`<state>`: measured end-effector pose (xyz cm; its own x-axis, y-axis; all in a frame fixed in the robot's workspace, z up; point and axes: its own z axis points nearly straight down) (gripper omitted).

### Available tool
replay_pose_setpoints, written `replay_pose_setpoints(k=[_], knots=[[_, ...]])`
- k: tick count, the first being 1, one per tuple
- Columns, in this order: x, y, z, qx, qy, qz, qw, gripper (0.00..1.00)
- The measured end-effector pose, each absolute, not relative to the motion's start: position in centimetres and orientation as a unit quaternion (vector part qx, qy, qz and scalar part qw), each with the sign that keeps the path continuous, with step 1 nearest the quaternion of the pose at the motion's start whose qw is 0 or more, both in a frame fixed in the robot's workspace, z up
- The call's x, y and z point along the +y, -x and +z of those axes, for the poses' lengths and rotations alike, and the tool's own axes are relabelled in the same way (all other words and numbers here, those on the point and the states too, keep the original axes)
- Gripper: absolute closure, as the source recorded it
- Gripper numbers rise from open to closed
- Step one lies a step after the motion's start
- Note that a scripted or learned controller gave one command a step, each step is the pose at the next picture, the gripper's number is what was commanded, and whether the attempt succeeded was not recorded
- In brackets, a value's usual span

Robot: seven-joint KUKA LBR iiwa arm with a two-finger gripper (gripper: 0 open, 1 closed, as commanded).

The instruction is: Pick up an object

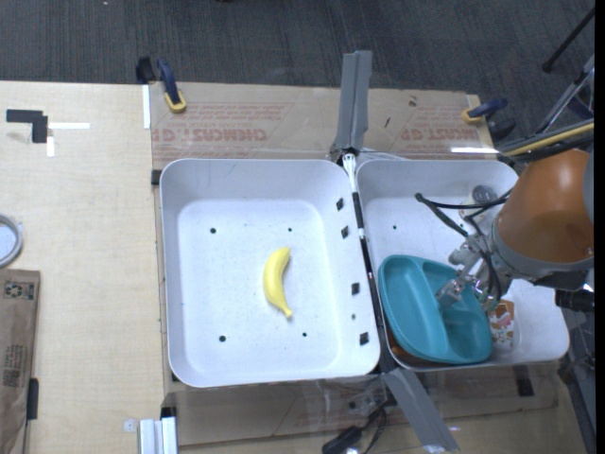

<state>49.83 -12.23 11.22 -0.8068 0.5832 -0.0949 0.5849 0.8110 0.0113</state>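
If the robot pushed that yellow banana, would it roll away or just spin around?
The banana is curved and lies flat on the left bin floor, so it would probably spin or slide rather than roll. The floor looks smooth, so sliding seems likely. It looks small and probably light and stiff, though whether it is real or a toy cannot be told.

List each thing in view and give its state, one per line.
banana: lying flat in the left bin, untouched.
teal bowl: tilted in the right bin, leaning toward its near left corner.
small orange-and-white packet: beside the bowl's right edge, partly hidden.
end effector: low over the bowl; whether it grips anything is unclear.
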Motion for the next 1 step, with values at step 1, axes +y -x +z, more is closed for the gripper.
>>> replay_pose_setpoints(k=[1], knots=[[-16.38, -47.93, 21.05, 0.967, -0.253, -0.0002, 0.001, 0.0]])
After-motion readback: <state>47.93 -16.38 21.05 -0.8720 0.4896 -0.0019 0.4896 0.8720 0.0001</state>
